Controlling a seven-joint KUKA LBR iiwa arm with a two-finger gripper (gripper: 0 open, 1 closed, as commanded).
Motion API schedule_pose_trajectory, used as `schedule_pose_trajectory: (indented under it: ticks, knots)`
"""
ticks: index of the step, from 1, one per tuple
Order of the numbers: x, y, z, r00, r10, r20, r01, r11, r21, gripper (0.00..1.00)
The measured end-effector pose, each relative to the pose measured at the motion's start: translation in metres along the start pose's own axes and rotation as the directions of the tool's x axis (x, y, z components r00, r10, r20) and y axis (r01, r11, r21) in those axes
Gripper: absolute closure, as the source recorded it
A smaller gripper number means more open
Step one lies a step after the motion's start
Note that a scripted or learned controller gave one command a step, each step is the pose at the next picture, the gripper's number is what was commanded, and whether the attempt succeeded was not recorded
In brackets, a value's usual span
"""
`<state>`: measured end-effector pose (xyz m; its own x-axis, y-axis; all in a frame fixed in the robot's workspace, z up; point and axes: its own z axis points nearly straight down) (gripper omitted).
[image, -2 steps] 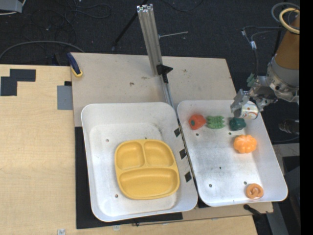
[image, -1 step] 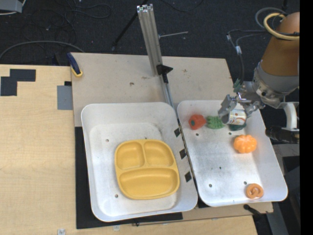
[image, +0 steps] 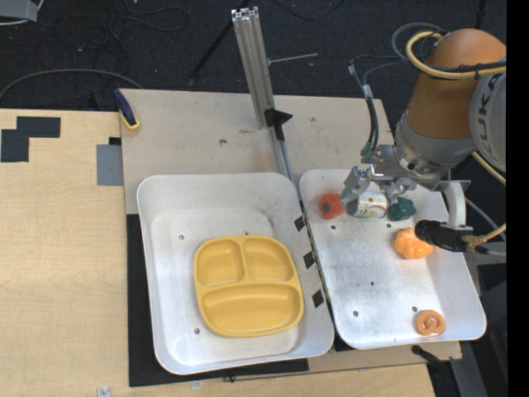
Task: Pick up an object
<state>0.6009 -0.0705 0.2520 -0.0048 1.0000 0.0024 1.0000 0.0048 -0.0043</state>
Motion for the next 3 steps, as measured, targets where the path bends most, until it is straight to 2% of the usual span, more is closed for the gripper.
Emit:
schedule_pose_trajectory:
  ticks: [3]
  knots:
    - [0.155,-0.02,0.023,1.0,0.0,0.001,0.0,1.0,0.001,1.0]
